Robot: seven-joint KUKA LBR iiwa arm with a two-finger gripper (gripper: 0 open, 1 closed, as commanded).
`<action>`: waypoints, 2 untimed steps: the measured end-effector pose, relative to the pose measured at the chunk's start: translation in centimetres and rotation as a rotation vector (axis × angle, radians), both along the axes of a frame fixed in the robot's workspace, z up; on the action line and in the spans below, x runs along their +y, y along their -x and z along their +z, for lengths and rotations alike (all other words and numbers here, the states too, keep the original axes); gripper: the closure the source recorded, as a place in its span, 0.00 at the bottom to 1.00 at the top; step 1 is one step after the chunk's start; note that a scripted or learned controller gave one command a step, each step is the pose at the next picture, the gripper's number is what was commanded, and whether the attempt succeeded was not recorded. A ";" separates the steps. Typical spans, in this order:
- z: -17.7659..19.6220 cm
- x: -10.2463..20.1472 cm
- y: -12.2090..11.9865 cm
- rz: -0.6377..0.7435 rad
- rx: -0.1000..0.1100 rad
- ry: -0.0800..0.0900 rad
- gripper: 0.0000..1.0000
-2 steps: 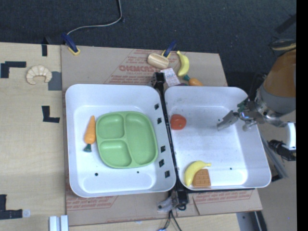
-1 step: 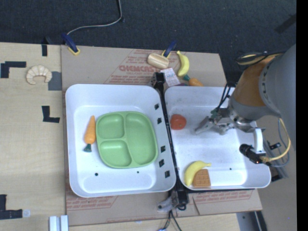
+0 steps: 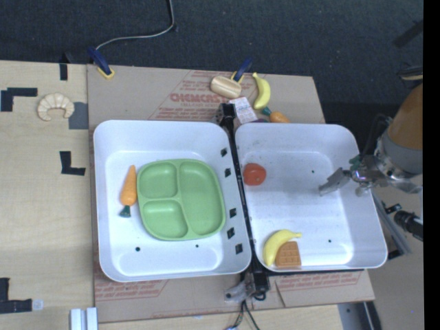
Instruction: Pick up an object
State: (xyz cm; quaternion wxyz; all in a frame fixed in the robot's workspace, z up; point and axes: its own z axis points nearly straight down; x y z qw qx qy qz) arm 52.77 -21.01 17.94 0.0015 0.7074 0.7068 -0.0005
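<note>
Metal gripper (image 3: 335,183), jaw state unclear, hangs over smooth white bin (image 3: 344,246) near round tomato (image 3: 254,174).

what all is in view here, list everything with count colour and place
bins: 2, white, side by side on the bench
divided plate: 1, green, in the left bin
carrot: 1, orange, in the left bin, beside the plate's left edge
tomato: 1, red, right bin, near the divider
banana: 1, yellow, right bin, front edge
waffle piece: 1, tan-orange, touching that banana
croissant: 1, pale tan, on the bench, far left
bread roll: 1, beige, behind the bins
second banana: 1, yellow, behind the bins
arm: 1, grey and orange, at the right
gripper: 1, over the right bin's right side
</note>
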 end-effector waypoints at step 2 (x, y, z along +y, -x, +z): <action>-9.3 11.5 -6.1 0.004 -0.004 -0.002 0.00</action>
